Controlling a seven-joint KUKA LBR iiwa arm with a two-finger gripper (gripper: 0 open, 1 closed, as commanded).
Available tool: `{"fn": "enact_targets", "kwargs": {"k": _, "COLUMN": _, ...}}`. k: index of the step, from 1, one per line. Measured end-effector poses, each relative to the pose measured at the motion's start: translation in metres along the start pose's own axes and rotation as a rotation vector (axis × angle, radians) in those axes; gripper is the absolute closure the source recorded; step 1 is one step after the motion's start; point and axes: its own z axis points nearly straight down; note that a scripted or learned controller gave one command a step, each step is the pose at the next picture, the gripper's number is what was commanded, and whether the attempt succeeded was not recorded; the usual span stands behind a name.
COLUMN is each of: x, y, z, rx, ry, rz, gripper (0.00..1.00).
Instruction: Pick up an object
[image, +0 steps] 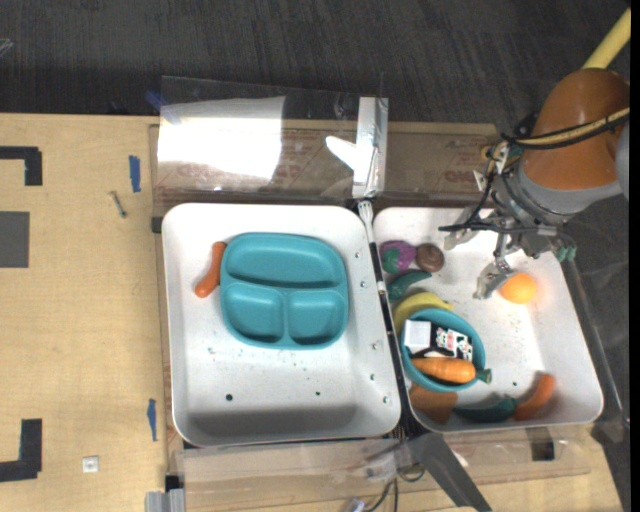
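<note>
The right bin (570, 345) holds several objects. An orange ball (521, 290) lies near its far right side. My gripper (503, 272) hangs over the bin just left of and above that ball, very close to it. Nearby lie a purple piece (396, 256), a brown ball (430, 258) and a yellow banana (420, 303). A teal bowl (476, 352) carries an orange carrot (444, 371) and a small black-and-white card (454, 343). An orange-brown piece (538, 392) and a dark green piece (487, 407) rest along the near wall.
In the left bin (190, 370) a teal divided tray (284, 288) sits with an orange stick-shaped piece (211, 270) at its left. A clear plastic sheet (260, 140) stands behind the bins. The grey arm with its orange band (580, 130) reaches in from the upper right.
</note>
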Motion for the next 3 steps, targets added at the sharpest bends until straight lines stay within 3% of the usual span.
{"fn": "enact_targets", "kwargs": {"k": 1, "x": 0.055, "y": 0.036, "z": 0.053, "rx": 0.002, "ry": 0.001, "rz": 0.194, "gripper": 0.0}}
{"fn": "enact_targets", "kwargs": {"k": 2, "x": 0.067, "y": 0.054, "z": 0.043, "rx": 0.028, "ry": -0.033, "rz": 0.053, "gripper": 0.0}}
{"fn": "enact_targets", "kwargs": {"k": 3, "x": 0.132, "y": 0.046, "z": 0.048, "rx": 0.025, "ry": -0.009, "rz": -0.131, "gripper": 0.0}}
